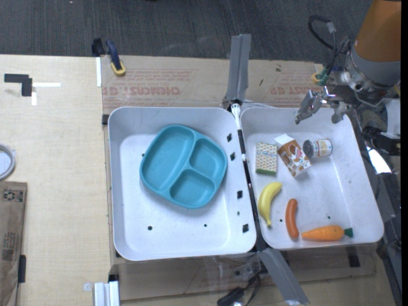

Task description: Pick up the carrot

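Carrot lies free in the right bin; the gripper hangs apart from it, grasping nothing.

You see the arm point(377, 24) cut off at the top right corner, so only its orange band and wrist are visible. The gripper point(324, 107) hangs above the far edge of the right bin point(368, 190); its fingers look spread with nothing between them, though they are small and hard to read. The carrot point(325, 233) lies flat in the near right corner of this bin, orange, with a green tip pointing right. Just left of it you find a sausage point(291, 218) and a banana point(268, 201). The left bin point(121, 190) holds a blue plate point(183, 166).
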You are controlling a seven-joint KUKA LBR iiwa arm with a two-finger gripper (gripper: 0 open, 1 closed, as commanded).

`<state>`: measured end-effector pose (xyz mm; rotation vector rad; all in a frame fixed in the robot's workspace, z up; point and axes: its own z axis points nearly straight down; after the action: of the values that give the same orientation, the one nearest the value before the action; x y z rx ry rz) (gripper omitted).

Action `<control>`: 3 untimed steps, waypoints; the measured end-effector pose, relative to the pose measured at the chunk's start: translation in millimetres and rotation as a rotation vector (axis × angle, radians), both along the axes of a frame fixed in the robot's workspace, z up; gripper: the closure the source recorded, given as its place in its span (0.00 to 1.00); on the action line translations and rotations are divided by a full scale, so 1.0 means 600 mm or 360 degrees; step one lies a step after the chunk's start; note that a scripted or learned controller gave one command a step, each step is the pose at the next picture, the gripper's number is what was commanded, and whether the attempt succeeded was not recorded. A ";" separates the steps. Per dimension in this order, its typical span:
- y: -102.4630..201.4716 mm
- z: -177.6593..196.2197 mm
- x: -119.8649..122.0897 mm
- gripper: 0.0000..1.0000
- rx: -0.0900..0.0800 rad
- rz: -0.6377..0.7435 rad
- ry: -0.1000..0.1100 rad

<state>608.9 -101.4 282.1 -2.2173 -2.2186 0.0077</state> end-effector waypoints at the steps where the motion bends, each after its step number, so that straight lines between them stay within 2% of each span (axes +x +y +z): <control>1: -0.094 -0.149 -0.041 0.00 0.0003 0.0432 -0.0003; 2: -0.122 -0.322 -0.170 0.00 0.0005 0.0415 -0.0005; 3: -0.187 -0.322 -0.219 0.00 0.0010 0.1028 -0.0006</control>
<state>477.7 -213.4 89.0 -1.3984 -2.8080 -0.0010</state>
